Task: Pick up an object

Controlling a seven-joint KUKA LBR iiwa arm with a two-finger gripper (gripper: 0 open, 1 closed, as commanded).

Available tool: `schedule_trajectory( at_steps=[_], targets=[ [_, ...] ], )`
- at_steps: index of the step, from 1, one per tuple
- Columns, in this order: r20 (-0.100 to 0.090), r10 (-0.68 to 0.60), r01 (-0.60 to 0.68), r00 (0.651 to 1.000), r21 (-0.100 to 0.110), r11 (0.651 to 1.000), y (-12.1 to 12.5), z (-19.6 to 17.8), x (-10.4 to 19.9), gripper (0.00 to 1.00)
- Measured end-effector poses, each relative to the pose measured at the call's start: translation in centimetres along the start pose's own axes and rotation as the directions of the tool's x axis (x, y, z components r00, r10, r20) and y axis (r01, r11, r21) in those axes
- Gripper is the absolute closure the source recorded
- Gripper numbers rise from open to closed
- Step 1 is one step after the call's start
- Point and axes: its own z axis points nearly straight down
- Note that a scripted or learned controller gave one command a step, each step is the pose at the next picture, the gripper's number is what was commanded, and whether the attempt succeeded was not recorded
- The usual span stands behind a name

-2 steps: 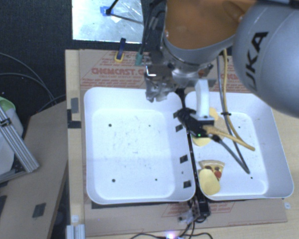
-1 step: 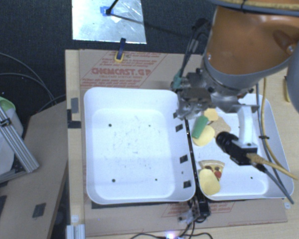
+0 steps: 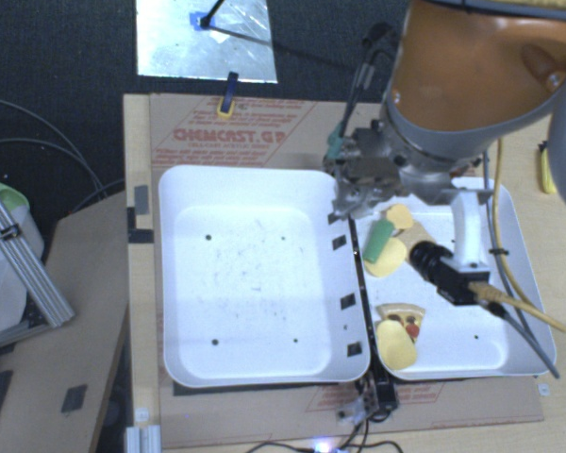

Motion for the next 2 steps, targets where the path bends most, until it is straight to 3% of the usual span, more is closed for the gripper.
schedule_trajectory(
  at_steps=[1, 2],
  targets=[
    [0.004, 0.012, -0.012, 1.000, -0.003, 1.000, 9.1, -2.8, -6.6, 1.00],
    [0.000, -0.004, 0.004, 1.000, 0.007, 1.000, 10.4, 2.0, 2.2, 1.00]
  ],
)
